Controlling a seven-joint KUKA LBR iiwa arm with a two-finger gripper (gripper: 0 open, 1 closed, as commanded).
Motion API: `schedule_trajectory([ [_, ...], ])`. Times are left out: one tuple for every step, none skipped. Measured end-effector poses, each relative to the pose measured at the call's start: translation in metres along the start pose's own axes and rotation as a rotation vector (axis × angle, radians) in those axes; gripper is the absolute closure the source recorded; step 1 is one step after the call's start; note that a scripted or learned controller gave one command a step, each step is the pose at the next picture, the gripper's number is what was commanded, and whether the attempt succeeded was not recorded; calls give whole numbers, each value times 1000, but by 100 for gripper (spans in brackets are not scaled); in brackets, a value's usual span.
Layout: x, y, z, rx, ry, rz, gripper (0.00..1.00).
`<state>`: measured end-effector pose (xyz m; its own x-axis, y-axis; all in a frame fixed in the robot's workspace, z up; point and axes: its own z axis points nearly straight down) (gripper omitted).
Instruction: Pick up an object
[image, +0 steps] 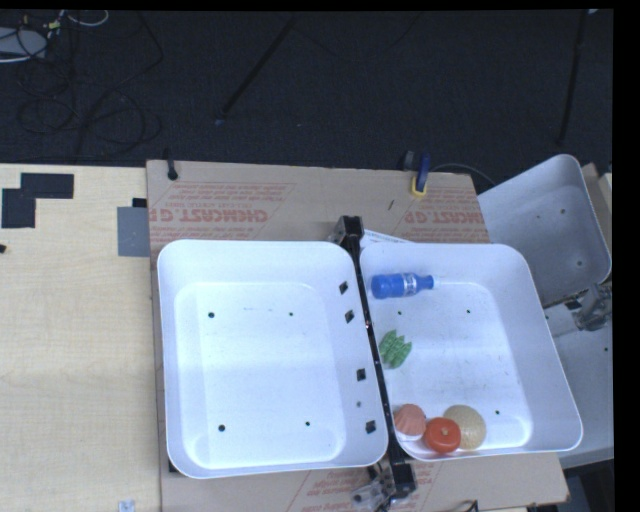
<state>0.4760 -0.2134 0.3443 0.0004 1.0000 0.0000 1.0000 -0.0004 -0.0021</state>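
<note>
White bins sit side by side at mid-frame: the left bin (260, 360) and the right bin (545, 350). In the right one, a blue bottle (401, 285) lies near the top, a green scrap (395, 349) at its left wall, and three round pieces (440, 427) cluster at the bottom.

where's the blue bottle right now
The blue bottle lies on its side in the right-hand bin, near its top left corner, close to the divider between the bins and above the green object.
</note>
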Motion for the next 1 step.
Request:
schedule_trajectory([
  [1, 0, 52, 4, 2, 0, 100],
])
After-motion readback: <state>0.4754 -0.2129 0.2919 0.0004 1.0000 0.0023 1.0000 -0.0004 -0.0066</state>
